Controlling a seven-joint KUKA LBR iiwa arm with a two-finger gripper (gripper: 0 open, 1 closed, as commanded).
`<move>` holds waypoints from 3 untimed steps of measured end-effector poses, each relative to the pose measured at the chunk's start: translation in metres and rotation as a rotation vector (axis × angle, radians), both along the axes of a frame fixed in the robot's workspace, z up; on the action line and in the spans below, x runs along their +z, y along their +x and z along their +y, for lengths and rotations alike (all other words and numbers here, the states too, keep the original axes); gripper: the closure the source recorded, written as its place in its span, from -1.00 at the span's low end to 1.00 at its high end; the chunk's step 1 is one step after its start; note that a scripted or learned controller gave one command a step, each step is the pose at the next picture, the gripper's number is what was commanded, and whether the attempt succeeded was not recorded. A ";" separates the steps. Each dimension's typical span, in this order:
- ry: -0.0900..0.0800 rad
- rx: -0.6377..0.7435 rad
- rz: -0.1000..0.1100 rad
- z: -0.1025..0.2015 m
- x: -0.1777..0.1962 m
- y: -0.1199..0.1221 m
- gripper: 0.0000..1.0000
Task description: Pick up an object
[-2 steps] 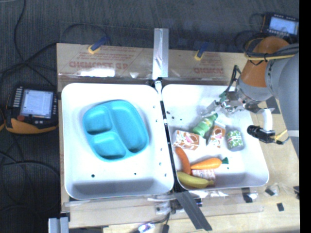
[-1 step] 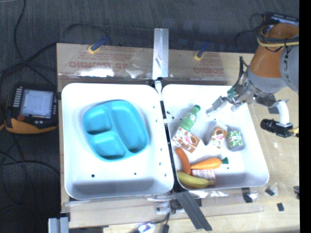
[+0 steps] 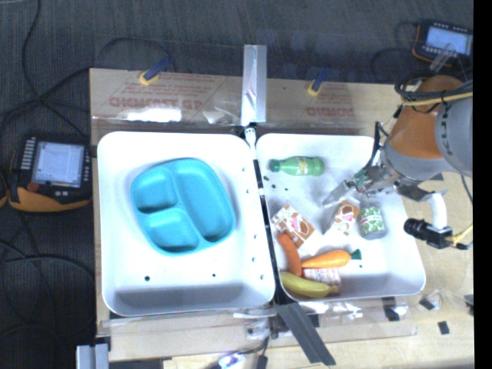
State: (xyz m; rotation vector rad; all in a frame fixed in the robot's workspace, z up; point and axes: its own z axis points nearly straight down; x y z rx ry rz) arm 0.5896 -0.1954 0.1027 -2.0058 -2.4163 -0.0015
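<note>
Several items lie in the right bin. Gripper hangs low over its upper right part; whether it is open or closed, I cannot tell. Nearest candidates sit just below it: a brown pouch and a green-labelled packet, both long axis roughly up-down. Green bottle lies to its left, axis left-right.

The arm is cut off by the picture's right edge, so little beyond its orange band shows. The gripper is small and blurred; its finger spacing cannot be told. The labels on the small carton and the two pouches are too small to read. The banana lies partly under the carrot.
</note>
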 end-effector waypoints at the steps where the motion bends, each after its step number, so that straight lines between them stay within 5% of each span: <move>1: -0.006 0.017 -0.012 0.010 -0.013 -0.038 -1.00; 2: -0.005 0.017 -0.016 0.010 -0.003 -0.036 1.00; 3: -0.005 -0.079 0.001 0.020 0.105 0.037 1.00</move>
